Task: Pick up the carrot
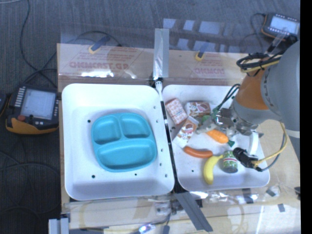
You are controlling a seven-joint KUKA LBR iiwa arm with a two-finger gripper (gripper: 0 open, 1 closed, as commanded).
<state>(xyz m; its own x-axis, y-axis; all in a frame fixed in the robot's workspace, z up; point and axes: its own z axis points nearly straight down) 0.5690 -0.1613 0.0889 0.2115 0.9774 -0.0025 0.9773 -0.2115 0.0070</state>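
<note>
Carrot (217, 136) lies in right bin (195, 179), centre-right of frame, long axis slanting upper-left to lower-right. Gripper (233, 129) sits just right of it, near touching; jaws' state cannot be told.

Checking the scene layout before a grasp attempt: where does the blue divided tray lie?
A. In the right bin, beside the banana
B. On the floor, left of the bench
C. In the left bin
C: the blue divided tray sits alone in the left bin, while the food items lie in the right bin.
</note>
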